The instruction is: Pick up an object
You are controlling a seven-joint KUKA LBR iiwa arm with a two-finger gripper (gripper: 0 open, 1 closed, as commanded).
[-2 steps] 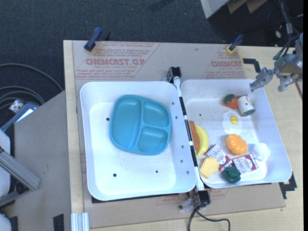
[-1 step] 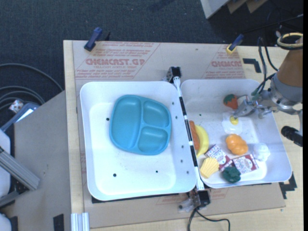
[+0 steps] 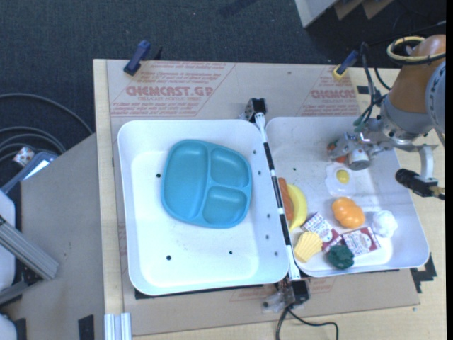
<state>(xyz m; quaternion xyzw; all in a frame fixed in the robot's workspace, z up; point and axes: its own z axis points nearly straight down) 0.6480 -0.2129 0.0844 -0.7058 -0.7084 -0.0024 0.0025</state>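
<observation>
While the gripper point(image 3: 352, 152) is poised low over the upper part of the right bin point(image 3: 409, 250), whether it is released or clenched cannot be told from this slant, and nothing can be seen grasped. The nearest candidate, a fried egg toy point(image 3: 341, 179), is found just below and slightly left of it in the camera view, lying flat on the bin floor. The orange point(image 3: 347, 212) and the banana point(image 3: 297, 205) are placed farther down and left, so only a short shift is judged to be needed.
</observation>
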